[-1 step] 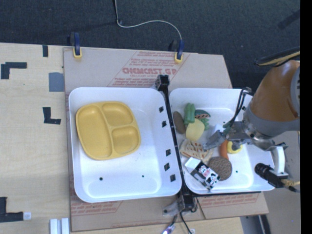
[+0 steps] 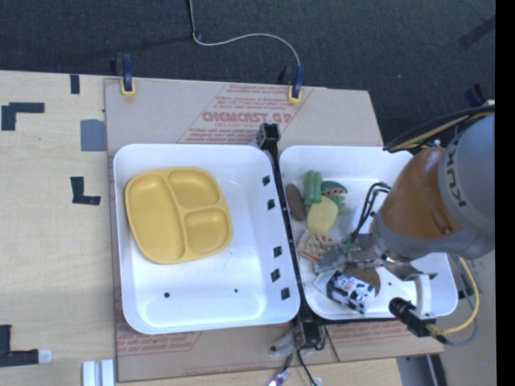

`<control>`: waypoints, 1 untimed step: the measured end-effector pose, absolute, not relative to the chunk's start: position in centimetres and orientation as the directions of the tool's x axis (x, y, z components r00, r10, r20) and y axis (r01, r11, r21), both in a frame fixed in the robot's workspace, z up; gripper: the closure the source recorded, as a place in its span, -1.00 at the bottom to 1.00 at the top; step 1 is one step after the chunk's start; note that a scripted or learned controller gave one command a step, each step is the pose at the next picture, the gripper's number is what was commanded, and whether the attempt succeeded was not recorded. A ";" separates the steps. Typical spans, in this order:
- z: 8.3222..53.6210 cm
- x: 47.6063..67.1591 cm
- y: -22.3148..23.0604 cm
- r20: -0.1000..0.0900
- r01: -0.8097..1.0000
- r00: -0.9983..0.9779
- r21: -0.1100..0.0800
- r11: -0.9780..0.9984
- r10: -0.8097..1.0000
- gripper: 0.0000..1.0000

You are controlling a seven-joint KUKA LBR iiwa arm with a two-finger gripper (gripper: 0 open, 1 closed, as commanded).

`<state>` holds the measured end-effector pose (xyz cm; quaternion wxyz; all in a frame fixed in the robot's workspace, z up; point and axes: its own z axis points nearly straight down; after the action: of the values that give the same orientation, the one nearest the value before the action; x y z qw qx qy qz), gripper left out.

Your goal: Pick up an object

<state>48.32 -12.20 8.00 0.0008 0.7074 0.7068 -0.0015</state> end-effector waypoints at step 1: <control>8.6 48.6 -9.8 -0.004 1.000 0.000 0.006 0.000 1.000 -1.00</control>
<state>48.58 -9.77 8.61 0.0037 0.7070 0.7072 0.0008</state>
